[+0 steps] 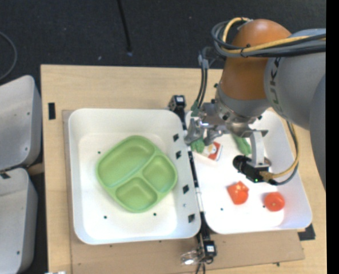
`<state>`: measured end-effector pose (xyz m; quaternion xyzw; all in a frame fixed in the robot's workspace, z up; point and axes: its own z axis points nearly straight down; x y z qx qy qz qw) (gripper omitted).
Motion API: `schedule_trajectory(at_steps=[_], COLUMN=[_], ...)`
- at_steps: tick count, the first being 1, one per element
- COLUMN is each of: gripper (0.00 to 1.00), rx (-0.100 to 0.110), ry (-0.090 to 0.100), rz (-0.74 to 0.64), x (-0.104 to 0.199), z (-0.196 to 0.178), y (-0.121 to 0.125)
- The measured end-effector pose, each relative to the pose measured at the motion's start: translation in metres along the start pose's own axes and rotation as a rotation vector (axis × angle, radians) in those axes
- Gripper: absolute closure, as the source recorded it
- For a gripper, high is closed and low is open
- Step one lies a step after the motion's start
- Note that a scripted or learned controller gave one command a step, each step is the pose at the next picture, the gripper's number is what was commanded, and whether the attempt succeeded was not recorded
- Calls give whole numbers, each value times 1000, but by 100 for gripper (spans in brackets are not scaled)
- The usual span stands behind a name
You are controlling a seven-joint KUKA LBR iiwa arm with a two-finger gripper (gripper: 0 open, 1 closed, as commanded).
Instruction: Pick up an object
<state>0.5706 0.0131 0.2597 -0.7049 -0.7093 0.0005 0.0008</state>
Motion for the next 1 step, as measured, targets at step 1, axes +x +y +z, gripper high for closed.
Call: schedule_trajectory(at_steps=[1], gripper=[100], rx=[1], ry=[1], rz=[-1], x=[58], z=[16], y=[6])
